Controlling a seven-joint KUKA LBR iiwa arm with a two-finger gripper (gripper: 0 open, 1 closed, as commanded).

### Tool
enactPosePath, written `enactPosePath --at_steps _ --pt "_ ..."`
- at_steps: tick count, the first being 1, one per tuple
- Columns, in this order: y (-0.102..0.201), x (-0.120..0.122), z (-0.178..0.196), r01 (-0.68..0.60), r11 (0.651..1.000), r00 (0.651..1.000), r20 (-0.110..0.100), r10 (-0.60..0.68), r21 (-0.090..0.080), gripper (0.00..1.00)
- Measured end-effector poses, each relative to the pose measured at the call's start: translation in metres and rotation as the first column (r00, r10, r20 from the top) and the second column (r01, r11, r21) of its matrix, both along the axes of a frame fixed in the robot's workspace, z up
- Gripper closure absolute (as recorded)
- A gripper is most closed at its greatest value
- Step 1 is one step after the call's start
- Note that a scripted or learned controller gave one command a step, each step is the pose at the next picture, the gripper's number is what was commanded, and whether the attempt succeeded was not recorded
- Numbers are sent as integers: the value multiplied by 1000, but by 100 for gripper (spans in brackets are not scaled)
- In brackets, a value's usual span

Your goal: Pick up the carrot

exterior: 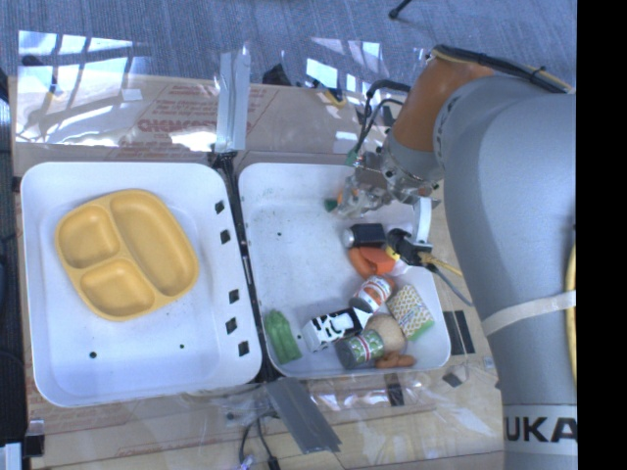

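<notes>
While carrot [368,260] borders clutter [377,323] | right bin [294,253] left half open

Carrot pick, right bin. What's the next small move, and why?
Probably shift the gripper a little toward the near side of the right bin, until it is over the carrot, before any descent. The gripper hangs near the bin's far wall, and the carrot lies closer to the camera, so going straight down from here would likely miss it.
</notes>
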State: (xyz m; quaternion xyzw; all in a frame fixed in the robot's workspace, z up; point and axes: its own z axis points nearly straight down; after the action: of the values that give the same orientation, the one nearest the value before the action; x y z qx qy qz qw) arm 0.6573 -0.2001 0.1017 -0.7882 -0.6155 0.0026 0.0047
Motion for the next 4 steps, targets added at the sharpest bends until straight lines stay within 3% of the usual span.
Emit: enactPosePath --at_steps 1,2,3,4 --pt "1 0 0 -2 1000 1000 0 2 0 0" --pt "-1 -25 -11 -61 998 998 6 61 -3 0" --pt "2 -3 -11 60 998 998 0 -60 -4 0" --pt "4 -70 -10 -81 997 997 7 81 -4 0"
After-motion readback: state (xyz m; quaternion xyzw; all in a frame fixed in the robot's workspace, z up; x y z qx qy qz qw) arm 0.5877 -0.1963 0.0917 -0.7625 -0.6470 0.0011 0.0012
